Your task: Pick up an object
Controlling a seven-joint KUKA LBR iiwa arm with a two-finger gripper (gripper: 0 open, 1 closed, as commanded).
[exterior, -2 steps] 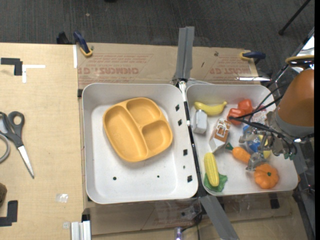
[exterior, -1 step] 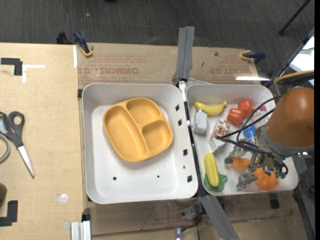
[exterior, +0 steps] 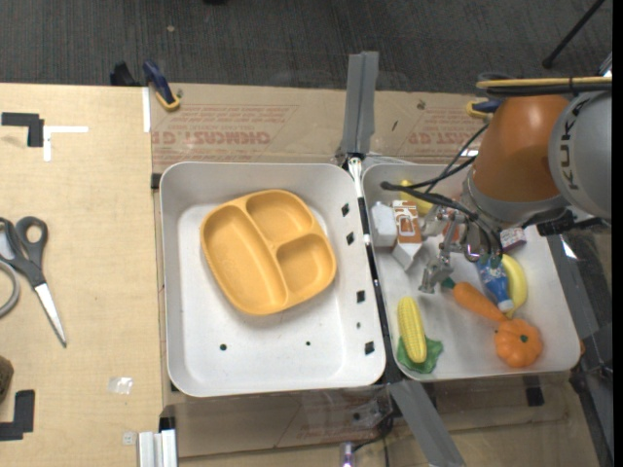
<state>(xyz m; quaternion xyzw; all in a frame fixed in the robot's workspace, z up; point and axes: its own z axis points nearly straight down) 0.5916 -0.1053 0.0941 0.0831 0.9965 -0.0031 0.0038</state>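
I see the hand [exterior: 440, 266] low in the right bin [exterior: 555, 358], fingers spread and holding nothing, beside an orange carrot [exterior: 474, 300] lying toward the table's near edge.

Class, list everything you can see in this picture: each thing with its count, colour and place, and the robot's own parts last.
bins: two, white, side by side on the bench
plate: one, yellow, three sections, left bin
corn cob: one, yellow with green husk, right bin, front
carrot: one, orange, right bin
pumpkin: one, orange, right bin, front right corner
banana: one, yellow, right bin, beside the carrot
scissors: one pair, grey, bench at far left
arm: one, grey and orange, over the right bin
pincer: one, metal, low in the right bin
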